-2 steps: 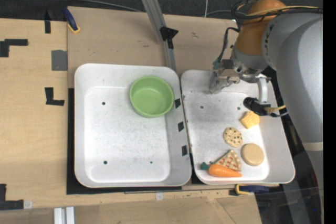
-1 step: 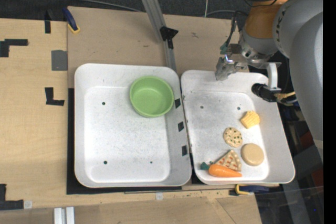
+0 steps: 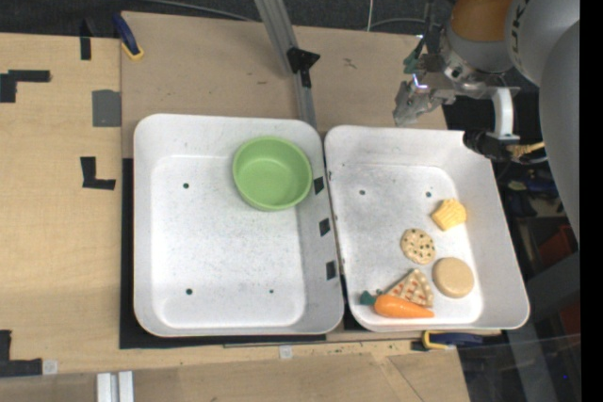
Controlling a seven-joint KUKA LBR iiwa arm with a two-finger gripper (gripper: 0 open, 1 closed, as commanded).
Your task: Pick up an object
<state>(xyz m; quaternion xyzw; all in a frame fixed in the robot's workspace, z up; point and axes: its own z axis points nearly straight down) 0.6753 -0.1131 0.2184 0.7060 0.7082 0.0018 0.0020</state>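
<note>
Bins first, since they are framing everything you are working with: the left bin [image 3: 170,231] and the right bin [image 3: 377,165] are sitting side by side, touching along their inner walls, and I am taking the right bin as the landmark for what follows. The arm [image 3: 528,5] is hanging just beyond that bin's far right corner, and the gripper [image 3: 411,104] is hovering above the bench just outside the far rim, not over any object. You are probably seeing it parked there so the camera is getting an unobstructed look into both bins. Whether its fingers are spread or pressed together I cannot tell, as they are blurring into one dark shape; nothing is visibly sitting between them.

To the left of the right bin, a green bowl [image 3: 272,172] is resting upright in the neighbouring bin's far right corner.

Inside the right bin, the candidates are clustering toward its near right corner: a tan disc [image 3: 453,278], a yellow piece [image 3: 449,215] beyond it, a round cracker [image 3: 417,245] between those two and slightly left, then a triangular slice [image 3: 412,288] touching an orange carrot [image 3: 402,306] against the near wall. You are looking at a crowded corner, so I judge the yellow piece, standing apart, to be the easier pick.
</note>
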